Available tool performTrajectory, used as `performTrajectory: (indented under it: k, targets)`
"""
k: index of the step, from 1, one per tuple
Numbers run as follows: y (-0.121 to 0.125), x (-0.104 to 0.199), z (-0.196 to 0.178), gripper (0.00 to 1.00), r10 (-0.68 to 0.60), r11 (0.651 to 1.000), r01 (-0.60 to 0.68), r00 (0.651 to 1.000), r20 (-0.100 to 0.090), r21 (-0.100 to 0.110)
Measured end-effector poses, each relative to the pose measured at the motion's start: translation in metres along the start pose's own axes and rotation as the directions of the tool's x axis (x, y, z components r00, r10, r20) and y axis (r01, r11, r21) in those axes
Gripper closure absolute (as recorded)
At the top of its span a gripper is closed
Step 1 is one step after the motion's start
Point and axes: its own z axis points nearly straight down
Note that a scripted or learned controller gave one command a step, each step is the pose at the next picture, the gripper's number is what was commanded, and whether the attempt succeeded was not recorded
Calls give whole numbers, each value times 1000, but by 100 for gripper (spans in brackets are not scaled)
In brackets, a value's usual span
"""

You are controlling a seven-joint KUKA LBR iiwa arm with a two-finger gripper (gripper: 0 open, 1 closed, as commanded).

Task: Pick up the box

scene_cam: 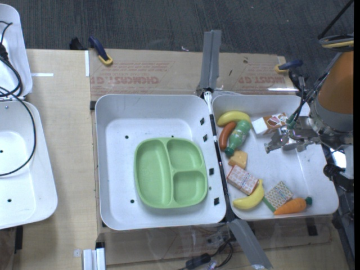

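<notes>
Box lies flat at lower centre of the right bin, touching a banana, so side access is tight. Gripper hovers upper right of it, fingers apart, holding nothing.

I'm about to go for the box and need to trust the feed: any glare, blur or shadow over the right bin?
Camera view: lighting is even, with no strong glare on the right bin; the gripper looks soft and smeared, its fingers hard to make out; the box is small but readable; a faint shadow lies under the green plate.
</notes>
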Motion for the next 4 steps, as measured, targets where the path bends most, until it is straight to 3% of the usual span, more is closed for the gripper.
performTrajectory:
  k: [1, 2, 3, 4]
  targets:
    - [95, 6, 60, 0, -75, 997, 75, 997, 1, -2]
    - [112, -62, 87, 0, -65, 998, 65, 998, 5, -22]
    - [103, 24, 92, 0, 414, 910, -414, 910, -7, -28]
    - [107, 20, 74, 100, 414, 909, -414, 910, -6, -45]
